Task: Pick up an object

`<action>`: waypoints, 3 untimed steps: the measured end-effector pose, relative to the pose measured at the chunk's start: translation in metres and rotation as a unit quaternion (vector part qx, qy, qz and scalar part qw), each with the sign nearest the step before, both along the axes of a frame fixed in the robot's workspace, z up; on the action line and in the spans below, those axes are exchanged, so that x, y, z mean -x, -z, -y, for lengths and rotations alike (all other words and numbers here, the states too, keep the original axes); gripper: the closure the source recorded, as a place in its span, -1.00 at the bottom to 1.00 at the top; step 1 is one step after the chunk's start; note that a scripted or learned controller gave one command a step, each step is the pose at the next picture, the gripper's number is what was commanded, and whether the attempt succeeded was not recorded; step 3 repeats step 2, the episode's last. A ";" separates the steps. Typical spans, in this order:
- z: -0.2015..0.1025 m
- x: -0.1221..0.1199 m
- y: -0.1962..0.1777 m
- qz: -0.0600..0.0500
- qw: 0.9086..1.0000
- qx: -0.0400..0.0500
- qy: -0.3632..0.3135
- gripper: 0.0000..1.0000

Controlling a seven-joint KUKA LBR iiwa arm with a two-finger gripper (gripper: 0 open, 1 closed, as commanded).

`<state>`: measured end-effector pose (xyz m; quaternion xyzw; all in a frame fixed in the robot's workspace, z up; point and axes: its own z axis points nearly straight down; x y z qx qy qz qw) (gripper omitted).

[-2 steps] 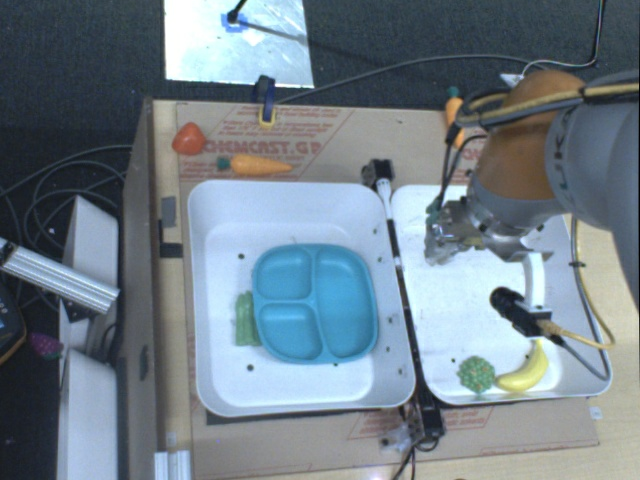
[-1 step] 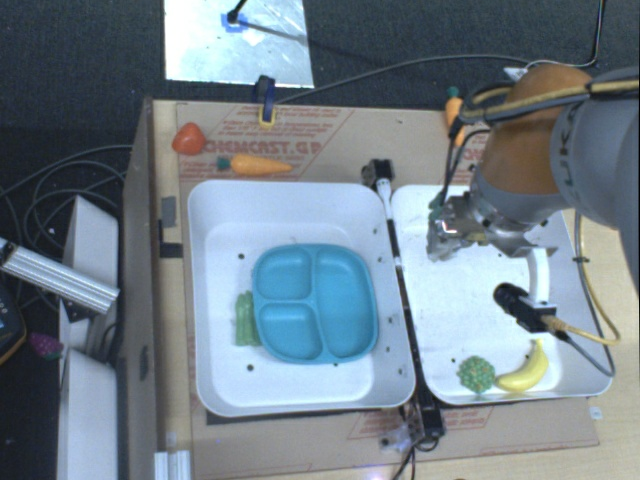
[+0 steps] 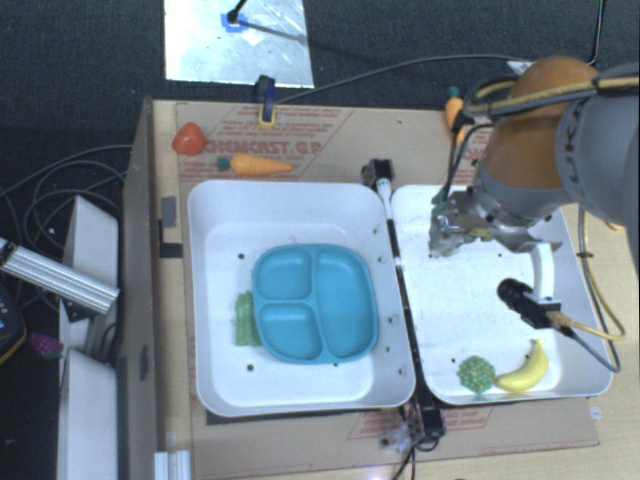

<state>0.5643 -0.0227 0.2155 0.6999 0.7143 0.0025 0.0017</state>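
- Bins: 2, white and shallow, side by side on the brown bench board point(image 3: 300, 133): left bin point(image 3: 215, 268) and right bin point(image 3: 450, 308).
- Left bin holds 2 things:
  - 1 blue plate point(image 3: 315, 301) with three compartments, lying flat near the middle of the floor.
  - 1 green pod point(image 3: 245, 320), lying along the plate's left edge, just beside it or touching. Cannot tell which.
- Right bin holds 2 loose things, both at its near edge:
  - 1 yellow banana point(image 3: 525, 370), curved, toward the near right corner.
  - 1 green knobbly ball point(image 3: 477, 373), just left of the banana. The two are very close, and contact cannot be told.
- On the board beyond the bins are 2 things:
  - 1 orange carrot point(image 3: 255, 166), lying just past the left bin's far rim.
  - 1 red-orange round piece point(image 3: 188, 139), to the left of the carrot and apart from it.
- Arm point(image 3: 540, 158): 1, grey with an orange band, reaching in from the right over the right bin.
- Gripper point(image 3: 445, 230): over the far left part of the right bin, near the divider between the bins.
  - Cannot tell from this view whether it is released or clenched.
- Candidate pick objects: the banana and the green knobbly ball lie well apart from the gripper, toward the near side. The pod and the plate are in the other bin.
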 end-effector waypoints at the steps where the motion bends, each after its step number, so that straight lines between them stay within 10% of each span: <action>1: 0.000 -0.001 -0.010 0.001 1.000 0.000 -0.003 1.00; 3: -0.016 0.001 -0.006 -0.002 1.000 0.000 0.007 1.00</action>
